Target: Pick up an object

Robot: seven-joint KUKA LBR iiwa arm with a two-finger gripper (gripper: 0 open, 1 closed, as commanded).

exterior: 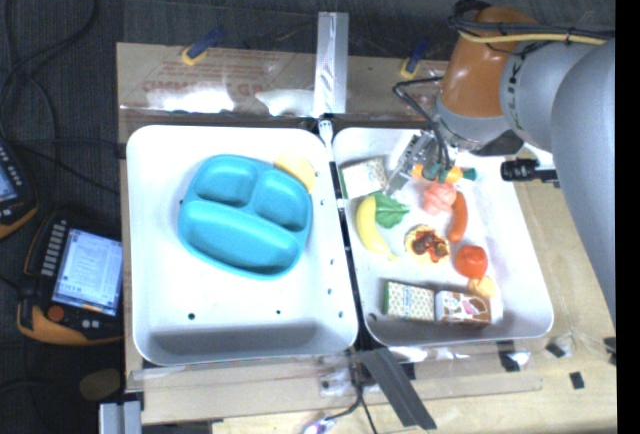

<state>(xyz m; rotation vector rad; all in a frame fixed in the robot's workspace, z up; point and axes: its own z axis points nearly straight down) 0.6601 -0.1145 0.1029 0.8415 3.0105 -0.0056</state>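
Toward the left bin's far right corner, a blue tray (245, 212) is seen with a yellow piece at its edge. Across the divider, in the right bin (530, 307), a banana (371, 225) lies lengthwise, near to far. Just beyond it, by the far edge, the gripper (428, 162) hangs over a pink toy (438, 194); whether it is wide or narrow cannot be told.

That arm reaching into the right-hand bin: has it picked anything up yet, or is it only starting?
Nothing looks picked up yet. The gripper is low over the back of the right bin, close to the pink toy, but no item shows between its fingers. The banana, sausage and tomato lie in the bin. Grasping and lifting are left.
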